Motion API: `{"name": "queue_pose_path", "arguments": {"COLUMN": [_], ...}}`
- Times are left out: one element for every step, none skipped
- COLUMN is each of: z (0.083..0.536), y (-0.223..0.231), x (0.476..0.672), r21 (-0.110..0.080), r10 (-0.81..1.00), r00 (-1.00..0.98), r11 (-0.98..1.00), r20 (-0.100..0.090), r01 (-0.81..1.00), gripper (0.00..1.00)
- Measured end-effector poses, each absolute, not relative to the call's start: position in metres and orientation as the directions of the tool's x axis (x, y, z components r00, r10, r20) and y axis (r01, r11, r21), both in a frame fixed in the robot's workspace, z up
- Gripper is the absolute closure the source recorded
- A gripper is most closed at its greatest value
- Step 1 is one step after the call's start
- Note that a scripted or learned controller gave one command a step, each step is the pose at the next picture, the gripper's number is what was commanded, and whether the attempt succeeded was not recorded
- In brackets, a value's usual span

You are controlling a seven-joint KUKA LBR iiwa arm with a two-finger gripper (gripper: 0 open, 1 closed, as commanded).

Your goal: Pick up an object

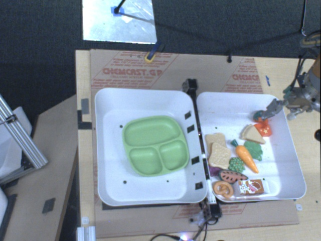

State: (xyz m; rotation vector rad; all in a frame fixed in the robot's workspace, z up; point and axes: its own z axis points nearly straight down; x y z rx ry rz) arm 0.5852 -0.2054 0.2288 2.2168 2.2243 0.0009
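The right bin (291, 149) holds several toy foods: a red tomato piece (264, 128), a pale wedge (252, 133), a carrot (247, 157), two bread slices (217, 148), green broccoli (236, 164), a pretzel (223, 189) and a small printed packet (251, 187). My gripper (281, 111) hangs over the bin's far right corner, just above and right of the tomato piece. Its fingers stand apart, open, with nothing between them. The left finger's tip (261, 116) reaches down close to the tomato piece.
In the left bin (108, 134) lies a green divided plate (154, 144). Black clips (196, 157) line the ridge between the bins. Cardboard lies under both bins, and a shiny sheet (119, 14) rests beyond the bench.
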Motion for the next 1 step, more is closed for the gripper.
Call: {"name": "queue_pose_path", "arguments": {"z": [0.1832], "y": [-0.1971], "x": [0.5835], "r21": [0.0], "r10": [1.0], "r00": [-0.003], "r11": [0.003], "r20": [0.0], "r01": [1.0], "gripper": [0.0]}}
